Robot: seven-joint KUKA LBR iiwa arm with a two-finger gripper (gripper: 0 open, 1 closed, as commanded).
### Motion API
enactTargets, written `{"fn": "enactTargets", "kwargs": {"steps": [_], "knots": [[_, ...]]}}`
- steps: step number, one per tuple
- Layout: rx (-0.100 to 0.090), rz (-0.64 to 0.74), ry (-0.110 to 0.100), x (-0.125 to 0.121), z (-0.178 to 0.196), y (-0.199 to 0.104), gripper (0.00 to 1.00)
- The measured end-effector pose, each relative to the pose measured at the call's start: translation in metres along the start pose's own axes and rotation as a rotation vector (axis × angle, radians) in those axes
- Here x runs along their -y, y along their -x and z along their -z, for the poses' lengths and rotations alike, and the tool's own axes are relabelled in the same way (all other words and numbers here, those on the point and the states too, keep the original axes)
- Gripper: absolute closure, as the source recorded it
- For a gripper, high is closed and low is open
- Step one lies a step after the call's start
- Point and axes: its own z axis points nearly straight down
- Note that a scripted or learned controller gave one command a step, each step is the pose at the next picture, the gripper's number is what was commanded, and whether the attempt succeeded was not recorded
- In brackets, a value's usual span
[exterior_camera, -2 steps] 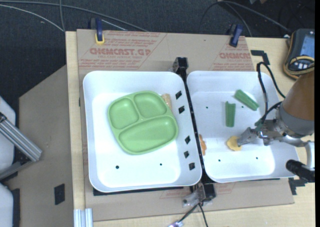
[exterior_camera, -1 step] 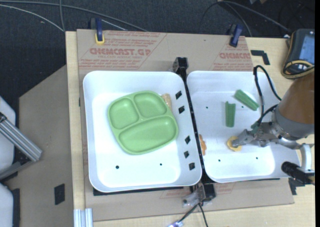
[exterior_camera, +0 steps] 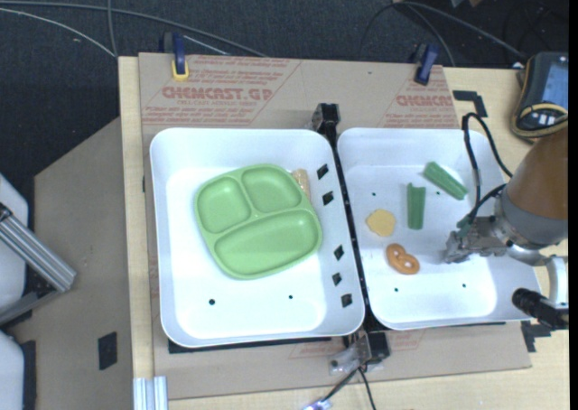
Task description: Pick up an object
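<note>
**Approach phase: gripper low in the right bin, nothing yet grasped**

Nearest the camera, the gripper (exterior_camera: 459, 246) sits low over the floor of the right bin (exterior_camera: 433, 309), and whether it is spread or closed cannot be told. Just to its left lies an orange pretzel-shaped piece (exterior_camera: 403, 260), apart from the gripper; its long axis runs diagonally, upper left to lower right. Beyond it lie a yellow chip (exterior_camera: 381, 222), a green stick (exterior_camera: 415, 207) (long axis near vertical in the view) and a tilted green block (exterior_camera: 444, 180). The step in hand appears to be the approach; the next move probably calls for centring over one piece. The left bin (exterior_camera: 181, 309) holds a green divided plate (exterior_camera: 258, 220).
</note>
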Motion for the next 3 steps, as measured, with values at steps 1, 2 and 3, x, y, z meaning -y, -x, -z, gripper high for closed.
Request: {"fn": "enactTargets", "kwargs": {"steps": [1,2,3], "knots": [[0.004,0.000,0.001,-0.005,0.059,0.009,1.00],[0.003,0.002,0.001,-0.007,0.105,0.009,1.00],[-0.003,0.007,-0.007,0.001,0.107,-0.052,1.00]]}}
